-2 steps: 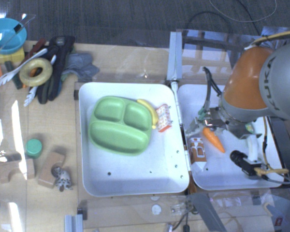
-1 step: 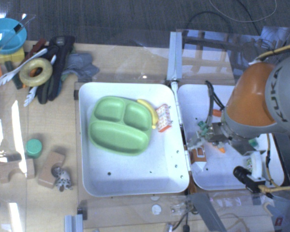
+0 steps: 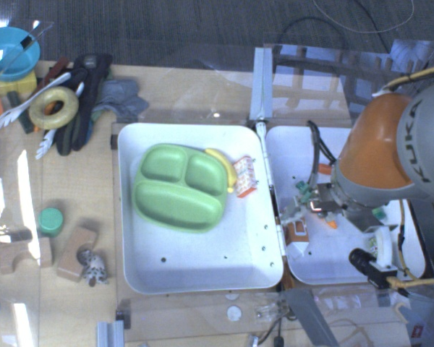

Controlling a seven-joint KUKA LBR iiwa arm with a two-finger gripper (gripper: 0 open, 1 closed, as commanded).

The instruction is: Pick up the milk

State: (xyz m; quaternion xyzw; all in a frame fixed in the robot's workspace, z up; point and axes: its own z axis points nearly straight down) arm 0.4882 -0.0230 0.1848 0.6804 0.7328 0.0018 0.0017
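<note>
The milk (image 3: 246, 176) is a small white and red carton. It lies in the left bin (image 3: 202, 266) against the right wall, beside a yellow banana (image 3: 225, 164) and a green divided plate (image 3: 181, 186). My gripper (image 3: 301, 210) is low in the right bin (image 3: 325, 266), near its left wall. It is to the right of the milk and a little nearer the front, with the bin walls between them. The grey and orange arm (image 3: 380, 150) covers much of the right bin.
Close to the gripper in the right bin lie a brown and white piece (image 3: 296, 231), an orange bit (image 3: 331, 224) and small teal pieces (image 3: 302, 187). Left of the bins are a blue bowl (image 3: 11, 49), a yellow tape ring (image 3: 54, 107), wooden blocks (image 3: 76, 251) and a green cap (image 3: 50, 220).
</note>
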